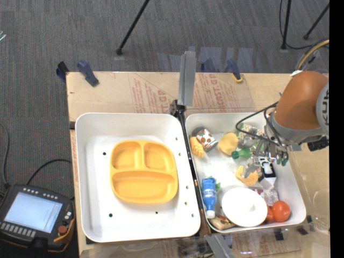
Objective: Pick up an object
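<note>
Yellow plastic, probably a small toy piece, lying among the clutter at the right bin's centre, just below the claw at about 7 o'clock from it; likely light, stiff and a little slick, best pinched across its narrow width rather than its length. Crowded all round: pale yellow lump at 10 o'clock, green bit touching the claw's left side, white round lid at 6 o'clock, red ball at 5 o'clock, blue bottle at 8 o'clock near the bin's left wall. Risk of nudging neighbours or closing on two things at once. Reaching in from 3 o'clock, orange band high over the bin's right rim, wrist angled down and leftward, claw low among the items. Cannot tell whether open or closed; nothing clearly seen between its tips. Left bin on the desk carrying only a yellow divided tray, well apart from the action.
</note>
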Controlling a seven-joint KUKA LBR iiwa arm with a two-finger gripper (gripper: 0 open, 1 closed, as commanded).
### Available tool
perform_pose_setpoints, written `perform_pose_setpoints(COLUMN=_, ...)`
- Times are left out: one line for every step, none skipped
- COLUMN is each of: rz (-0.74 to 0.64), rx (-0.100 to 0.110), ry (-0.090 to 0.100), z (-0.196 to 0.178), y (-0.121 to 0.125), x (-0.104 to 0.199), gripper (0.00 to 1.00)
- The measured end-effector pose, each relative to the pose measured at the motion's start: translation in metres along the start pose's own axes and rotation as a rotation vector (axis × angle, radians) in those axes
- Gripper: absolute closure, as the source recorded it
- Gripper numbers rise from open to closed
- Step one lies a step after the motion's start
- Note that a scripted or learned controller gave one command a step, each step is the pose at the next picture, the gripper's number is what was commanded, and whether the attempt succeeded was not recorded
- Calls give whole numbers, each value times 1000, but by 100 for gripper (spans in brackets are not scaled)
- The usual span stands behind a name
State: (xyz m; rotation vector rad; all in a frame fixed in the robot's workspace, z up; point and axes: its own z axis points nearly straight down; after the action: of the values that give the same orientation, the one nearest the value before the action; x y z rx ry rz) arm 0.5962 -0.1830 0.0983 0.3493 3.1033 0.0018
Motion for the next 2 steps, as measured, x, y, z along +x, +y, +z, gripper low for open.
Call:
perform_pose_setpoints(rz=-55, rx=1, ry=1, z=0, y=-9, x=-11, gripper=0)
perform_pose_setpoints(rz=-210, rx=-1, ry=19, z=11, y=31, x=13, gripper=0)
